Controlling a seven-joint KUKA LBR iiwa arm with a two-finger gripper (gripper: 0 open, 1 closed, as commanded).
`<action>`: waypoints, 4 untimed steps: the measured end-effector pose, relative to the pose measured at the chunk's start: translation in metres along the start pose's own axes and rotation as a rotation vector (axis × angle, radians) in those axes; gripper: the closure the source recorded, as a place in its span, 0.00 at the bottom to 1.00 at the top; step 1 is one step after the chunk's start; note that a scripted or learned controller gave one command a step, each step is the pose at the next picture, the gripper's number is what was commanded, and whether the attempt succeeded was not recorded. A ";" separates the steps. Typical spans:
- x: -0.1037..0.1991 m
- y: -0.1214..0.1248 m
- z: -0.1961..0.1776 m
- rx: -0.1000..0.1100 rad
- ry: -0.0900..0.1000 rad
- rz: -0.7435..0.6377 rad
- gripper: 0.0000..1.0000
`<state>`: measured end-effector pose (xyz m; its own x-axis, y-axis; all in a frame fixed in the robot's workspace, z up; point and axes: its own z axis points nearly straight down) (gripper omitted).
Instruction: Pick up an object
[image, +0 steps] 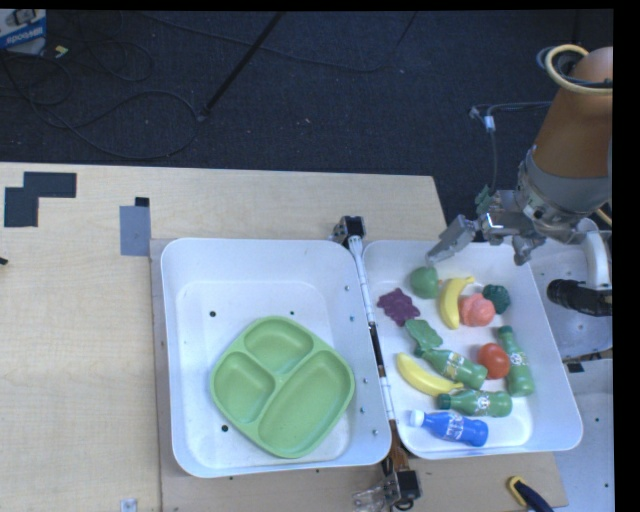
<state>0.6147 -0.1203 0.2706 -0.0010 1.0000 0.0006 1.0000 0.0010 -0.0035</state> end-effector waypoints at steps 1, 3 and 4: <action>-0.060 -0.024 0.108 0.000 0.000 0.003 0.00; -0.092 -0.077 0.170 -0.004 0.003 0.004 1.00; -0.094 -0.139 0.037 -0.003 0.000 0.005 1.00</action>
<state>0.4755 -0.2149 0.2341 0.0035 1.0000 0.0000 1.0000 -0.0035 -0.0009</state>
